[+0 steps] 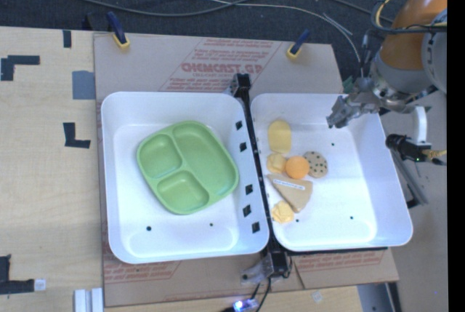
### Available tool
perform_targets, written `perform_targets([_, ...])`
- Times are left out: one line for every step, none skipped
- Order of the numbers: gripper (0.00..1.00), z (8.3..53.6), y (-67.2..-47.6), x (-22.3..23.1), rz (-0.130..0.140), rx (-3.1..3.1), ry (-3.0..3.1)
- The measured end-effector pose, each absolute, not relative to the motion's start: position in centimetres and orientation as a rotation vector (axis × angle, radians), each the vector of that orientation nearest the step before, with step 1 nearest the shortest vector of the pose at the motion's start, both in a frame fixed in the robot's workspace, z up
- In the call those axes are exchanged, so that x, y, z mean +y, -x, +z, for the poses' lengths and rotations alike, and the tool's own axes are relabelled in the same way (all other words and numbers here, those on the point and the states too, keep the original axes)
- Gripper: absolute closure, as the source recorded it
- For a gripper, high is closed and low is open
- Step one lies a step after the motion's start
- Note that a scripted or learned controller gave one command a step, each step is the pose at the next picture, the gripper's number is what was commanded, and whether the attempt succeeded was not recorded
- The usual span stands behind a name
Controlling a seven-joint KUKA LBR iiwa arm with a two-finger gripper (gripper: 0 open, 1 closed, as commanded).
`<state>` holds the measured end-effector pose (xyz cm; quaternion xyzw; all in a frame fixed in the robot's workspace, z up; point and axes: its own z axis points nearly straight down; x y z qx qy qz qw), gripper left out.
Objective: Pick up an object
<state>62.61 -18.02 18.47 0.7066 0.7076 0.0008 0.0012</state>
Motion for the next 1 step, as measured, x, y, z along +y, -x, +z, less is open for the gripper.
perform_targets([1.0,24.2,-63.08,-18.85,0.003,2.22,-2.216])
